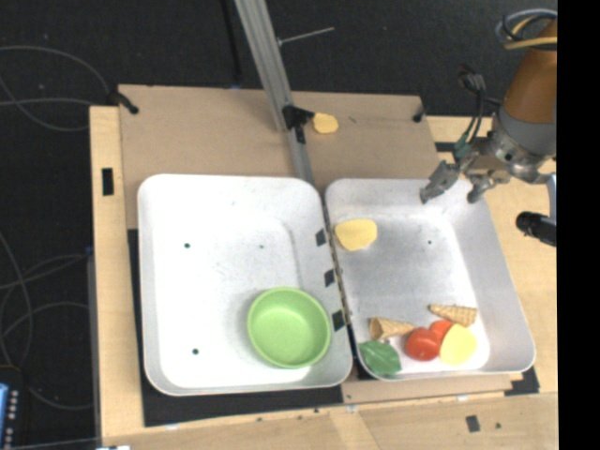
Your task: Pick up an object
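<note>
**White bins, gripper poised at the right bin's far edge**

Tan bench board (206, 129) carried two shallow white bins side by side. No brand, label or writing could be read anywhere.

The left bin (216, 242) held a green bowl (289, 327), upright, at about 5 o'clock of its floor. The right bin (422, 251) held the smaller pieces. A pale yellow lump (356, 234) lay at 10 o'clock, just beside the divider. The rest were crowded at 6 o'clock against the near wall: a yellow round piece (458, 346) touching a red one (423, 343), a green leaf-shaped piece (381, 356) at the corner, and two cone-shaped wafers (452, 314) (390, 327) just above them.

The grey arm (530, 111) entered at 2 o'clock. Its gripper (457, 187) hung over the right bin's far rim at 1 o'clock, jaws apart and with nothing between them, well apart from every object.

A small yellow piece (325, 123) sat on the board at 12 o'clock, beside a slanted metal post (267, 54).
</note>
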Tool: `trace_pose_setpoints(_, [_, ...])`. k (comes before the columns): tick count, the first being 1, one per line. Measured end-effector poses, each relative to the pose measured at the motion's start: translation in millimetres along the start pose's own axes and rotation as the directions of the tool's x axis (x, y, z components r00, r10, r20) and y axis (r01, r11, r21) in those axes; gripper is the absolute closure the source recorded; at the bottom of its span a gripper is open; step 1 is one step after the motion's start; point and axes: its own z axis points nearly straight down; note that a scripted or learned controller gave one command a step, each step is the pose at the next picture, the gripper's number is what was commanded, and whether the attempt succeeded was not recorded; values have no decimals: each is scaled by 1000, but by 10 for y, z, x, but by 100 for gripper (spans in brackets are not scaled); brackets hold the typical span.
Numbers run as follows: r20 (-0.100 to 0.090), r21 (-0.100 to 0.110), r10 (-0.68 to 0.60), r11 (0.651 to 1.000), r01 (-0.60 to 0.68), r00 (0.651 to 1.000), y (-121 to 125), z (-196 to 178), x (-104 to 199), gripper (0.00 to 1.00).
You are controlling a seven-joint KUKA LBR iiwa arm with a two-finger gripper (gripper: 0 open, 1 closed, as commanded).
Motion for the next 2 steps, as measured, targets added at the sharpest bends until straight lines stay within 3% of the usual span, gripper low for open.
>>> trace_pose_setpoints(1, [2, 1, -1, 1000, 1, 1000, -2, -1, -7, 0])
trace_pose_setpoints(2, [3, 4, 2, 1000, -2, 1000, 35, 432, -64, 0])
